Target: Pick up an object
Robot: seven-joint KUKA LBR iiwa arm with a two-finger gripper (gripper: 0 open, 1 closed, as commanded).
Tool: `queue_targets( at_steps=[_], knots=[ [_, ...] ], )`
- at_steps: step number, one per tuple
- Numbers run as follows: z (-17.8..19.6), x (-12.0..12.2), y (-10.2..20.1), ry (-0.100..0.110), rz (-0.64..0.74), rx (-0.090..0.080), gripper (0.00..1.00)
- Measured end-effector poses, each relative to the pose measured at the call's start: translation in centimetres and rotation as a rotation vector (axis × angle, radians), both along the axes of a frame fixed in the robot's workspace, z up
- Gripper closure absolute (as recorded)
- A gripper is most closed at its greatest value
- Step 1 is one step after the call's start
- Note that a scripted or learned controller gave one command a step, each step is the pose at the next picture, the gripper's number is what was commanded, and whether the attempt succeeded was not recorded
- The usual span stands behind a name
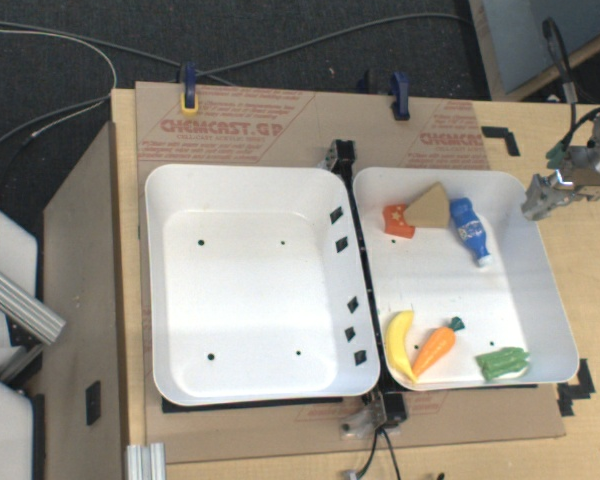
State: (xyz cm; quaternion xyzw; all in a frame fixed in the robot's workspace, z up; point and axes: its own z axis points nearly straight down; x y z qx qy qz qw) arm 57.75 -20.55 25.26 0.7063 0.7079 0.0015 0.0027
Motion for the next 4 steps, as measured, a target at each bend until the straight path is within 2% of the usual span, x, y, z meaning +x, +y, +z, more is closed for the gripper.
queue_targets(
  at_steps=[1,2,3,4],
  knots=[
    [-1.2,0.9,5.6,0.008,0.003,0.004,1.0],
    [-0.5,2.5,10.6,0.003,0.005,0.003,1.0],
    [-2.0,4.3,15.8,0.005,0.004,0.003,1.0],
    [-1.3,5.5,21.7,0.003,0.005,0.004,1.0]
  ],
)
